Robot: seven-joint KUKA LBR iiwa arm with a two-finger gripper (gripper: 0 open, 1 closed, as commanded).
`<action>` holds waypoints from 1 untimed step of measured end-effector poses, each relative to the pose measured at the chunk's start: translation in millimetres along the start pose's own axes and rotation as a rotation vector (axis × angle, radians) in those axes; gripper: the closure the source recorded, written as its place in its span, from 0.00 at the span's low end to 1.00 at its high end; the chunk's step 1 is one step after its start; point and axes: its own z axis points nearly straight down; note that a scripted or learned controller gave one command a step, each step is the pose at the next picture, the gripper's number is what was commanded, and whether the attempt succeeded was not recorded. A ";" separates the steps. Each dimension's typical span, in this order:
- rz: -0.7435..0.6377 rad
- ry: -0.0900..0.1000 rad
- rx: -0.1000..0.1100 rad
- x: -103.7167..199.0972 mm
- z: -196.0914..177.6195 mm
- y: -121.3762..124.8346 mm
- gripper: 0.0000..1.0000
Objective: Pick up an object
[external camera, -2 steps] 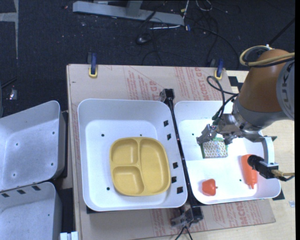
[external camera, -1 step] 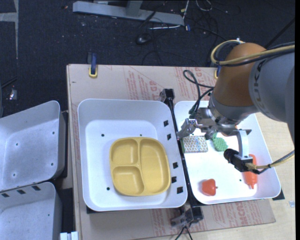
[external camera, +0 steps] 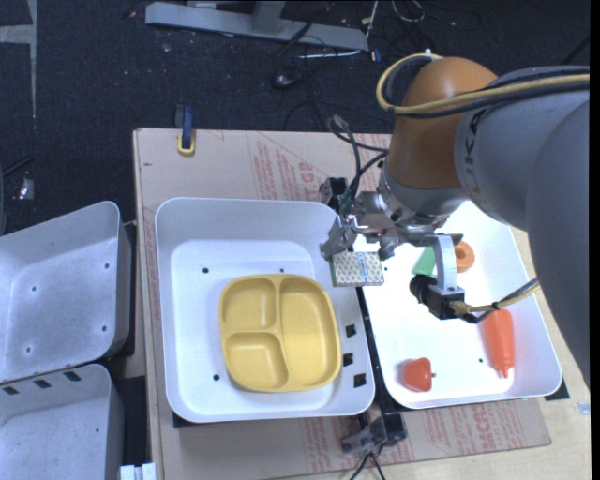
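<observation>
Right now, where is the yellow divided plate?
The yellow divided plate lies flat in the left bin, toward its front, left of the gripper and the patterned sponge.

Brown board point(external camera: 253, 169) on dark floor, landmark. Blue-yellow clamp point(external camera: 187, 131) on board's far left corner. Black cables point(external camera: 309, 66) and grey bar point(external camera: 253, 23) beyond far edge. Two white panels point(external camera: 56, 281) off board's left side.

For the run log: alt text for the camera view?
A grey arm reaches from the right over two white bins; the left bin holds a yellow divided tray, the right bin a carrot and a red piece.
</observation>
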 end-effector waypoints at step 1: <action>0.001 0.000 0.000 45.8 -9.3 17.9 1.00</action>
